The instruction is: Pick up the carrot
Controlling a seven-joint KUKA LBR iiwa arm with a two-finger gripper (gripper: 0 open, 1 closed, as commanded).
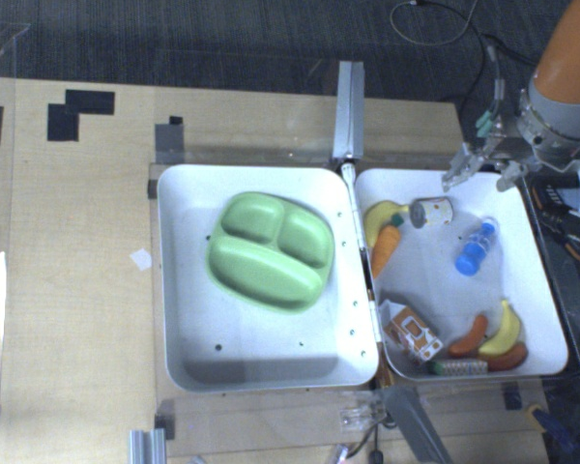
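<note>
The carrot (384,248) is orange with a green top and lies at the left side of the right bin (534,249), close to the divider. Its top end rests against a yellow banana (378,217). My gripper (483,175) hovers over the far right corner of that bin, well to the right of the carrot and beyond it. Its two fingers (458,173) are spread apart, open, with nothing between them.
A small grey can (431,211) and a blue bottle (475,247) lie between the gripper and the carrot. At the bin's near side are a snack box (413,333), a sausage (467,334) and a second banana (506,327). The left bin (184,288) holds a green divided plate (271,249).
</note>
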